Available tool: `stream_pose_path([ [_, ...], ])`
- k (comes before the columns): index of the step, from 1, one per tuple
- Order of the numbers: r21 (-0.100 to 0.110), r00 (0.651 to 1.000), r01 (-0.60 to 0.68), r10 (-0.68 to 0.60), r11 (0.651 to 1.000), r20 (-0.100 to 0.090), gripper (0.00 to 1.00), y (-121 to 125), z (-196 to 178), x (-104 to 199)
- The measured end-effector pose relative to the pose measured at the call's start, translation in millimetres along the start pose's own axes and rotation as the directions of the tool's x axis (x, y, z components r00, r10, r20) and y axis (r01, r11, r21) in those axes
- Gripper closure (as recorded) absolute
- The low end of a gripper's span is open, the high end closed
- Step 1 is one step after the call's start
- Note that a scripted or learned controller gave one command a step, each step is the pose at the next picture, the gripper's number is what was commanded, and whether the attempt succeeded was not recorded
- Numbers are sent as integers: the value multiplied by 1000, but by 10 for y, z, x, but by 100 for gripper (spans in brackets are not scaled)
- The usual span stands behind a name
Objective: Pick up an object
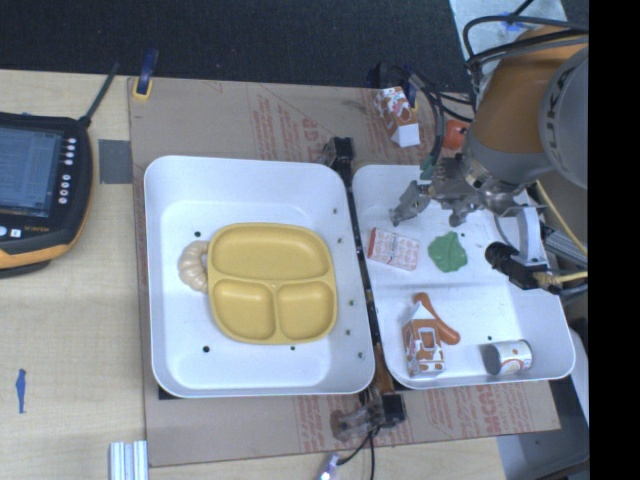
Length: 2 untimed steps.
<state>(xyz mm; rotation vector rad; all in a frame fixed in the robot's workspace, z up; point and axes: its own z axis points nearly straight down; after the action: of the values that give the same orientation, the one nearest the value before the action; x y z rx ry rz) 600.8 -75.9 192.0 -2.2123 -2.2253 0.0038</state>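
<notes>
While pincer [432, 208] hovers, orange strip [437, 318] lies diagonal.

My two white bins [250, 173] look like smooth, slightly glossy plastic; the yellow divided plate [271, 281] a matt plastic; beneath them brown cardboard [240, 108], printed and dull; the bench [60, 368] pale wood; my gripper [440, 203] grey metal.
</notes>
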Motion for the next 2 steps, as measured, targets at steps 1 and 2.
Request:
stream_pose_path([
  [1, 1, 1000, -3, 3, 1000, 0, 0, -165, -78, -571],
  [2, 1, 1000, -2, 2, 1000, 1, 0, -775, 385, -256],
])
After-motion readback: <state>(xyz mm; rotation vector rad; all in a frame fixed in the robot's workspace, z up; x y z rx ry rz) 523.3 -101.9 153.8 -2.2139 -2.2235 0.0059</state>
